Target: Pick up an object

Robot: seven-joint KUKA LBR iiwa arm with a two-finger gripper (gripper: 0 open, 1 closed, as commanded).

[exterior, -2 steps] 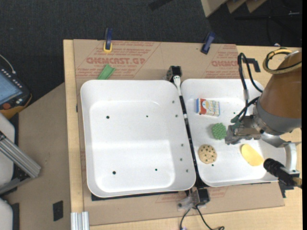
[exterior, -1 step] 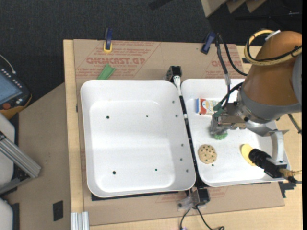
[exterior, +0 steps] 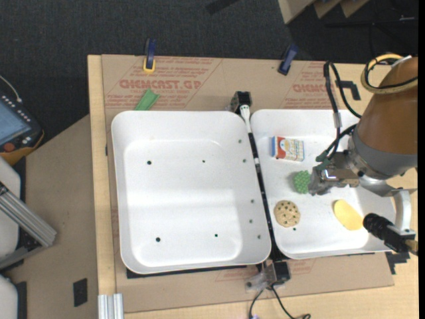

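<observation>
The right bin [exterior: 292,244] holds a small white carton with red and blue print [exterior: 287,149], a green bumpy object [exterior: 302,181], a round brown cookie [exterior: 286,212] and a yellow lemon-shaped piece [exterior: 346,214]. My gripper [exterior: 321,183] hangs low over this bin, right beside the green object and touching or nearly touching its right edge. The arm's orange band and grey wrist [exterior: 388,128] rise to the right and hide part of the bin's far side.
The left bin [exterior: 133,138] lies next to the right one, with a black clip [exterior: 240,102] at the top of their shared edge. A green strip [exterior: 146,100] and blue clamps [exterior: 150,52] rest on the cardboard behind the bins.
</observation>
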